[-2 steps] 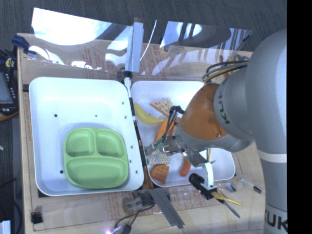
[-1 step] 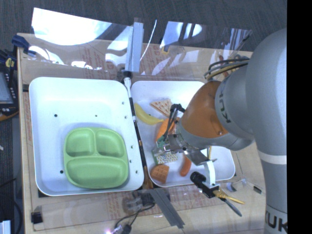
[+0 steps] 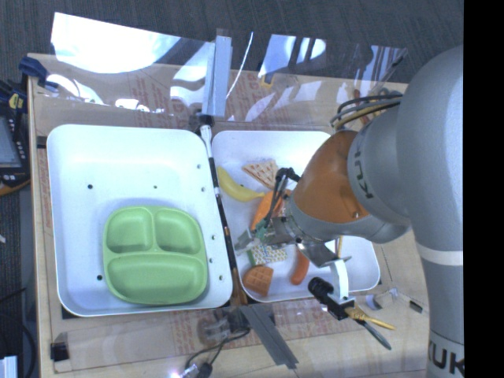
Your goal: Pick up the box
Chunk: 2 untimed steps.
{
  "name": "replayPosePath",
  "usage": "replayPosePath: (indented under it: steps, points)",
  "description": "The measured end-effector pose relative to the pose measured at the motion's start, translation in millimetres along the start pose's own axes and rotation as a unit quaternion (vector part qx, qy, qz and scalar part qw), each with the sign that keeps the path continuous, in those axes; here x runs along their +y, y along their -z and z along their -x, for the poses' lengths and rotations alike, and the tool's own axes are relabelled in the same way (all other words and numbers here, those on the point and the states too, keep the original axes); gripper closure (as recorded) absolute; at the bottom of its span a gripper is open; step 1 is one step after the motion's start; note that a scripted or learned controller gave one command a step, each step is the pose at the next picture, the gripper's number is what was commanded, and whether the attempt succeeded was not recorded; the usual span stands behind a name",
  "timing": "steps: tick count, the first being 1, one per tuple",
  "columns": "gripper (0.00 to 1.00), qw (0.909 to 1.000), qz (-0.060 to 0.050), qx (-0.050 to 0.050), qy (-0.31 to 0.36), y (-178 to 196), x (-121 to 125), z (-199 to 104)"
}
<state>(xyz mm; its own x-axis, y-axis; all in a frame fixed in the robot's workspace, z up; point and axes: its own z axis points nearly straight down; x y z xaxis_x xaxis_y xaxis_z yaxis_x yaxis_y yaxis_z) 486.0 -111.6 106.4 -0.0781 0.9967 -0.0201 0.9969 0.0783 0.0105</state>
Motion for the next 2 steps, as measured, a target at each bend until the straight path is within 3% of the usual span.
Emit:
replayPosePath:
  steps: [1, 2]
  points:
    - [1.00, 1.0000, -0.001, 0.000, 0.004, 9.2, 0.7, -0.6]
    - [0.00, 1.0000, -0.001, 0.000, 0.004, 9.3, 0.7, -0.2]
